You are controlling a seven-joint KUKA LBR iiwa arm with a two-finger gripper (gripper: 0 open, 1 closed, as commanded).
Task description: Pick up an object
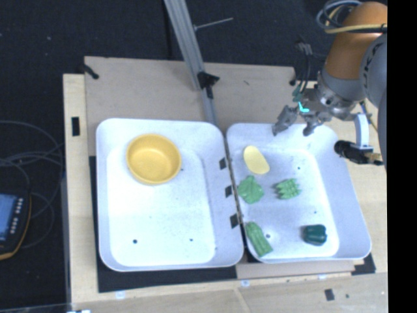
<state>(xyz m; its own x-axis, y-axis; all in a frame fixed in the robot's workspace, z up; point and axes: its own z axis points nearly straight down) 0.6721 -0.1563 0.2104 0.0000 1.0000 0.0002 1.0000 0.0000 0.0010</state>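
My gripper (294, 126) hangs over the far edge of the right bin (345, 194), fingers spread open with nothing between them. Below it in that bin lie a pale yellow piece (256, 160), a light green leafy piece (250, 190), a small green ridged piece (287, 188), a green oblong piece (258, 238) near the front left corner, and a dark green pepper-like piece (314, 234) at the front right. The yellow piece is the closest to the gripper, down and to its left.
The left bin (163, 240) holds a yellow bowl (154, 158) in its far left part. A grey metal strut (186, 38) slants down to the gap between the bins. A handheld pendant (10, 220) lies off the bench at the left.
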